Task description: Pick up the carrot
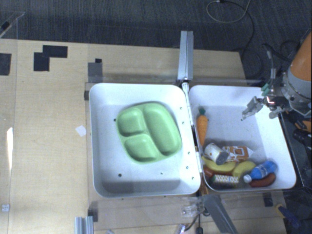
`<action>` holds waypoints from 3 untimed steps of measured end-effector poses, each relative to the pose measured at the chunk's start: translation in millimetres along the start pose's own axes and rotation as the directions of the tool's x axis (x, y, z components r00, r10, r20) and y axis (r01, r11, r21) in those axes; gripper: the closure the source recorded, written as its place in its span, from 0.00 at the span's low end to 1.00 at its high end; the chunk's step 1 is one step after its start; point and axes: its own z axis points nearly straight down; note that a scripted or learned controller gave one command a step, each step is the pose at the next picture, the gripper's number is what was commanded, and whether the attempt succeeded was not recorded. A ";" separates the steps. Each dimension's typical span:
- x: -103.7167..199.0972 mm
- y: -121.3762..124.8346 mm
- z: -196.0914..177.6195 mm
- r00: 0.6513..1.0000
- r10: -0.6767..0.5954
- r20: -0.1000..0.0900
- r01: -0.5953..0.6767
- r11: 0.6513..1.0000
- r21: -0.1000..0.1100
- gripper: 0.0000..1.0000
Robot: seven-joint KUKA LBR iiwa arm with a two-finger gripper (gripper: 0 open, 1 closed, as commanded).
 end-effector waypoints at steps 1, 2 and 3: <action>62.2 -1.8 85.8 0.985 -0.170 -0.001 0.170 0.985 0.000 0.00; 61.1 22.8 150.1 0.969 -0.246 0.000 0.246 0.969 -0.003 0.00; 61.9 24.8 138.3 0.969 -0.247 0.002 0.247 0.969 -0.009 1.00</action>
